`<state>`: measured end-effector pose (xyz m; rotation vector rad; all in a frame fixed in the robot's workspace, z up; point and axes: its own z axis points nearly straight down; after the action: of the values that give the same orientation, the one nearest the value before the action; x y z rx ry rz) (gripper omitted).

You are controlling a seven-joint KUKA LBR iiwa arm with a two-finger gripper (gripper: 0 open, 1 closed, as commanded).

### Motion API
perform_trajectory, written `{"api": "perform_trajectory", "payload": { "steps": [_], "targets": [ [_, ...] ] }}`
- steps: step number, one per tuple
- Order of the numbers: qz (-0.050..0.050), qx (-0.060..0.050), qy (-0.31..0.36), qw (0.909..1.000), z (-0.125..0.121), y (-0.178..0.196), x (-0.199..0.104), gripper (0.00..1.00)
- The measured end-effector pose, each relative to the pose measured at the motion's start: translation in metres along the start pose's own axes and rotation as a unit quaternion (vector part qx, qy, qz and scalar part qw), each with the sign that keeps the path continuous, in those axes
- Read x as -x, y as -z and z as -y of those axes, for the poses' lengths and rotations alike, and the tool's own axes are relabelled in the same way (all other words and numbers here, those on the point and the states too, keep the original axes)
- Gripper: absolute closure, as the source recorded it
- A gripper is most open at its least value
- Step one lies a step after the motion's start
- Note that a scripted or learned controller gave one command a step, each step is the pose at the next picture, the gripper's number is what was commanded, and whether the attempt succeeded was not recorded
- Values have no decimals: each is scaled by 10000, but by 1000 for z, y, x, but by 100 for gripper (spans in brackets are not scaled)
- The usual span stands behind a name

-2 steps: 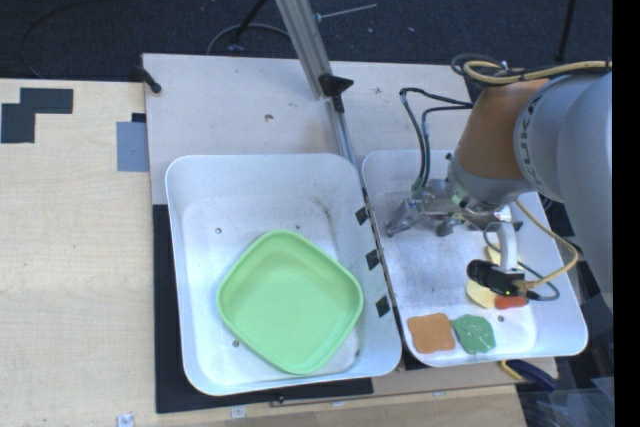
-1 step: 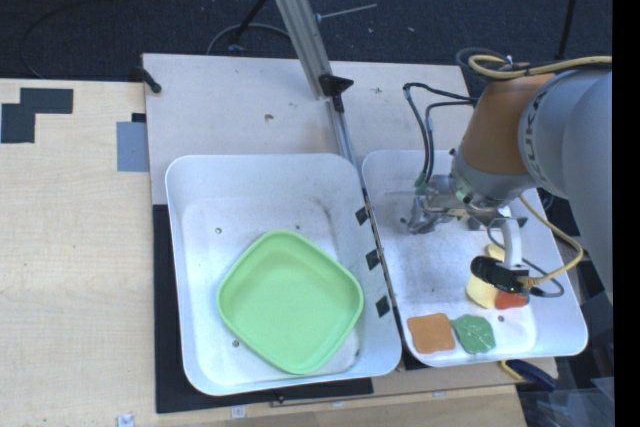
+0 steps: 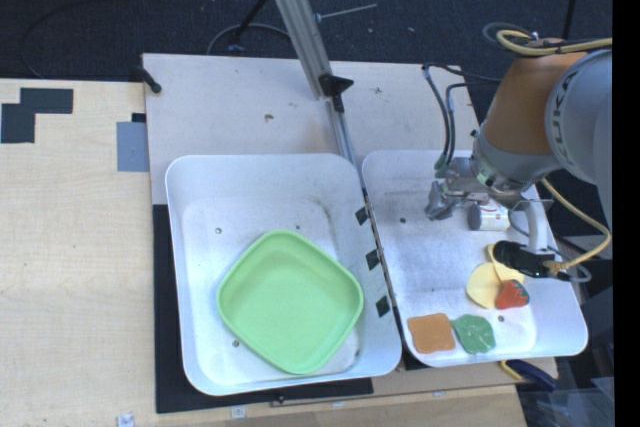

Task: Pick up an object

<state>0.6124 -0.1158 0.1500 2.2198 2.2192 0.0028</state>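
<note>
In the right bin (image 3: 420, 245) several small things lie near the front right corner: an orange flat piece (image 3: 432, 332), a green lumpy piece (image 3: 474, 333), a yellow piece (image 3: 484, 286) and a red piece (image 3: 513, 294) resting on the yellow one. My gripper (image 3: 441, 203) hangs low over the back part of the right bin, well behind these things and apart from them. Nothing shows between its fingers. The grey and orange arm (image 3: 540, 120) comes in from the right.
A light green square plate (image 3: 290, 301) lies in the left bin (image 3: 200, 205). A metal rail (image 3: 300, 15) slants down from the back toward the divider between the bins. Pale wooden bench top spreads to the left.
</note>
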Motion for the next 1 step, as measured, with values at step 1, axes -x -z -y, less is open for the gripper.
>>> {"api": "perform_trajectory", "payload": {
  "steps": [1],
  "targets": [
    [0, 9, -1, 10000, -3, 63, 0, 100]
  ]
}}
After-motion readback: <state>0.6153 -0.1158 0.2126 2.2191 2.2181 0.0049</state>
